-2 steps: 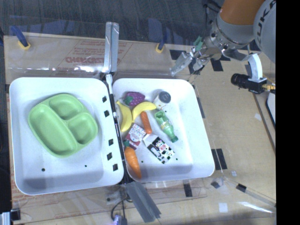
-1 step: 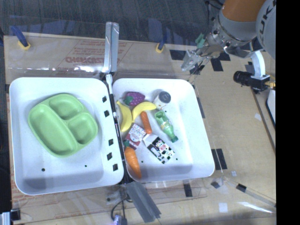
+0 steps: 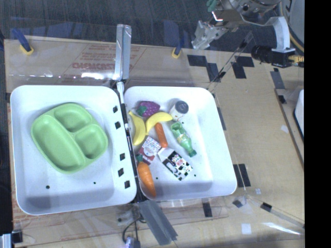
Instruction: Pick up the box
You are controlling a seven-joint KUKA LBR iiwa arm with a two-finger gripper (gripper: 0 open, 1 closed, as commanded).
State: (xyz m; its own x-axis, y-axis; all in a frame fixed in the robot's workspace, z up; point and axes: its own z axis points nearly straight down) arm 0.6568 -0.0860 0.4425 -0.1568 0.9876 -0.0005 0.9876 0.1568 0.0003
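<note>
Glossy tapered carrot (image 3: 146,179) beside flat cow-patterned box (image 3: 178,166).

Bright, even light; soft focus, perhaps faint glare on bins (image 3: 217,138)

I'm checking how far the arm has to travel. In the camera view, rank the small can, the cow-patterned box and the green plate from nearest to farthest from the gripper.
From the gripper, above the right bin:
1. Small can, right bin's back.
2. Cow-patterned box, right bin's front.
3. Green plate, left bin.

Small black-and-white cow-patterned box (image 3: 178,166) lies flat in the right bin's (image 3: 220,159) front
</note>
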